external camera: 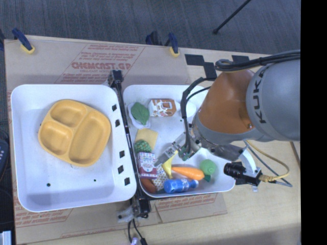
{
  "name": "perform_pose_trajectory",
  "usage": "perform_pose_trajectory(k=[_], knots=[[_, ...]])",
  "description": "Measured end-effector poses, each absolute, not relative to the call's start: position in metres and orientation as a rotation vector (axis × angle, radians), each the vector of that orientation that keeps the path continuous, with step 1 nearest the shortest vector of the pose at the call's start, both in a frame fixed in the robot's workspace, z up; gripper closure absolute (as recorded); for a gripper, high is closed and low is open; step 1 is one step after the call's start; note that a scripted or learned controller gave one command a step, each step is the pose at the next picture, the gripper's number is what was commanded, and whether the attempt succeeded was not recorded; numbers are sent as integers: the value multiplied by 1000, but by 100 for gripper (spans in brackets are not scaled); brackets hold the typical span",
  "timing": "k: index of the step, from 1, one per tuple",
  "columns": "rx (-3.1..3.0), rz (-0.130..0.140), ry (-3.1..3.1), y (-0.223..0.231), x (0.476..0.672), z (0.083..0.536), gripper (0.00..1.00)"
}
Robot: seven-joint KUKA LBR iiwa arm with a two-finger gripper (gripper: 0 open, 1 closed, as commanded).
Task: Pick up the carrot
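Observation:
The carrot [187, 172] is orange and lies flat near the front of the right bin [134, 93], between a blue bottle [179, 186] and a green round toy [208, 167]. My gripper [180, 151] hangs low over the bin's middle, just above and slightly left of the carrot, close to a small yellow piece [168, 165]. The grey arm with its orange band [227, 106] covers the bin's right part. Nothing is seen held in the gripper.
The right bin also holds a green vegetable [139, 112], a brown and white packet [162, 107], a yellow block [146, 137], a red packet [146, 163] and a brown item [147, 184]. A yellow divided plate [75, 131] lies in the left bin [30, 188].

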State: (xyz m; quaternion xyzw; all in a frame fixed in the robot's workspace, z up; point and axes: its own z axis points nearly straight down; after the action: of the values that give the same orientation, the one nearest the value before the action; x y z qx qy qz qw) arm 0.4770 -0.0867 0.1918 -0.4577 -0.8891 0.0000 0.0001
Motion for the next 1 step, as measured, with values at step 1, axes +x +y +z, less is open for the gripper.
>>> perform_pose_trajectory(k=[1], knots=[[-1130,1,-2928,-62,477,195,0]])
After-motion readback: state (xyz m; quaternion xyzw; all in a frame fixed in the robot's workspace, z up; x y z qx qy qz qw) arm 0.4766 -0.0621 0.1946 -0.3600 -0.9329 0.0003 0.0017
